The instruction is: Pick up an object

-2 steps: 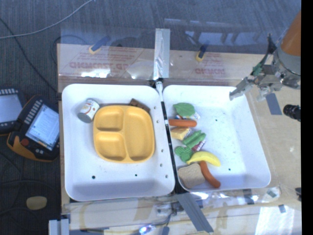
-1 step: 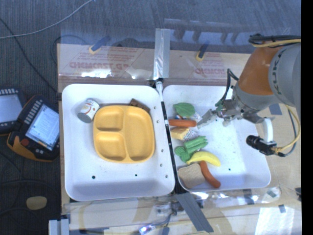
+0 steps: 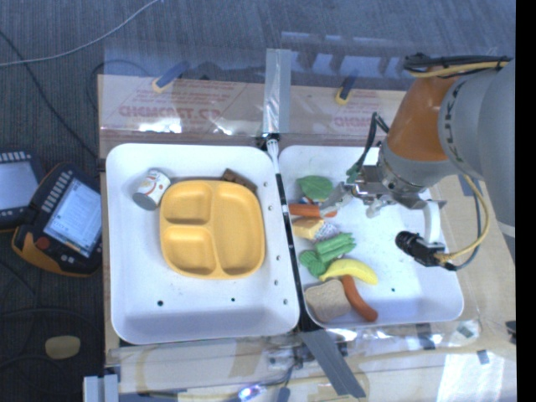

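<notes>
Toy food is lying piled in the right bin (image 3: 435,304), along its left half. Nearest the camera, a bread slice (image 3: 328,300) is sitting at the bin's near left corner, with a red-orange sausage (image 3: 358,300) lying across its right edge. Just beyond, a yellow banana (image 3: 352,270) is curving beside a green leafy piece (image 3: 314,262) and a green ridged vegetable (image 3: 337,244), all touching or nearly so. Farther back, a pale yellow piece (image 3: 307,229) is resting under an orange carrot (image 3: 305,211), which is lying against the wall between the bins. At the far end of the pile a green rounded piece (image 3: 316,187) is sitting near the bin's far left.

Gripper (image 3: 356,193) is hovering over the middle of the right bin, just right of the green rounded piece; fingers are too blurred against the wrist hardware to tell their spacing, and nothing is visibly held. Grey arm with orange band (image 3: 419,124) is reaching in from the right, a black cable fitting (image 3: 416,247) hanging near the bin's right side.

Left bin (image 3: 134,308) is holding a yellow divided tray (image 3: 212,229) at centre, a small white-and-red can (image 3: 151,188) tipped at its far left corner, a dark brown item (image 3: 234,177) peeking out behind the tray's far edge.

Outside the bench, on the left floor, a teach pendant (image 3: 63,220) is lying screen up
</notes>
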